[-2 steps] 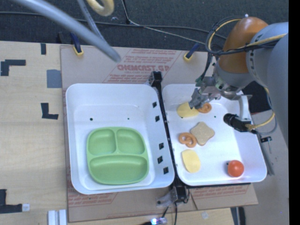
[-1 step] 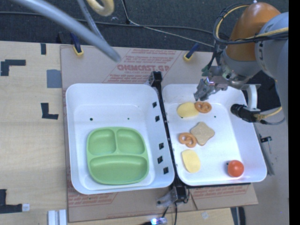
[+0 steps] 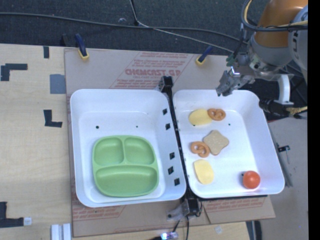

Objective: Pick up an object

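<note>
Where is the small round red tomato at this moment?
The small round red tomato lies in the near right corner of the right white bin, apart from the other food; its nearest neighbour is the pale yellow slice to its left.

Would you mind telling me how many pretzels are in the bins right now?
2. One pretzel lies at the far side of the right bin, touching a yellow piece; the other pretzel sits mid-bin against the bread slice.
</note>
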You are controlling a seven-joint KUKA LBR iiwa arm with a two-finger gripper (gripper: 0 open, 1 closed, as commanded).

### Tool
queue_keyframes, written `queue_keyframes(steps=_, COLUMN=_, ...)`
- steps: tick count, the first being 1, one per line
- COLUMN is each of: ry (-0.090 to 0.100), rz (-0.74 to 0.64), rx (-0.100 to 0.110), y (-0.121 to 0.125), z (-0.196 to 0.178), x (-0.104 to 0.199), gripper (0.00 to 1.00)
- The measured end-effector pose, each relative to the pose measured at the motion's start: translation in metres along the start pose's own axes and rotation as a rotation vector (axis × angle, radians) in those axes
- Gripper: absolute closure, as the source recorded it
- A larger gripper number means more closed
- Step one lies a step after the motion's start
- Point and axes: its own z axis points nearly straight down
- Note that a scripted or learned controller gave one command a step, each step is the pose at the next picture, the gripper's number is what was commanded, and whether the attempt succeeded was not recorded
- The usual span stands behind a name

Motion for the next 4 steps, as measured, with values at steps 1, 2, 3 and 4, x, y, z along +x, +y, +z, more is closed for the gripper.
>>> queue_keyframes(steps=1, ry=0.001, rz=-0.003, rx=0.007, y=-0.001, z=0.017, x=0.045, gripper=1.0)
queue_keyframes(steps=2, ry=0.002, rz=-0.004, rx=0.007, y=-0.002, z=0.025, x=0.092, gripper=1.0)
queue_keyframes(steps=3, ry=0.002, rz=-0.005, rx=0.009, y=0.008, z=0.046, x=0.149, gripper=1.0)
queue_keyframes(steps=4, ry=0.002, rz=-0.005, rx=0.006, y=0.029, z=0.056, x=0.202, gripper=1.0)
